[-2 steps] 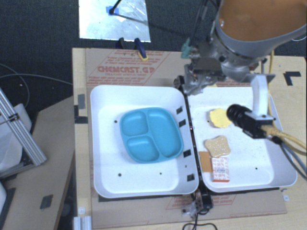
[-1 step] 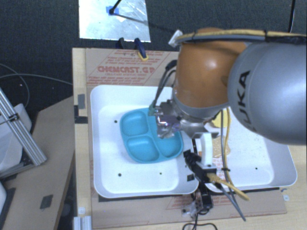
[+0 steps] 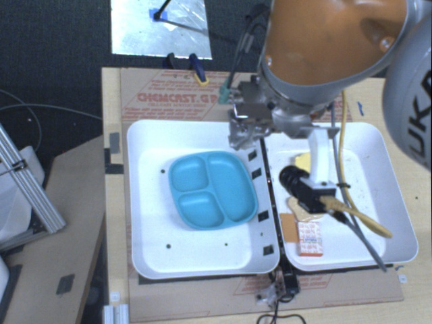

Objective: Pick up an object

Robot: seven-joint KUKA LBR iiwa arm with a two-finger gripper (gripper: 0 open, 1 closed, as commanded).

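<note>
Blue three-compartment plate (image 3: 212, 197) lies flat, glossy and rounded, in the left bin (image 3: 152, 248) at frame centre; whether the gripper (image 3: 244, 135), possibly just above its upper edge, is open, I cannot tell.

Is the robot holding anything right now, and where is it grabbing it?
It cannot be told. The tool hangs over the top edge between the two bins, above the blue plate, but nothing shows in its grasp.
</note>
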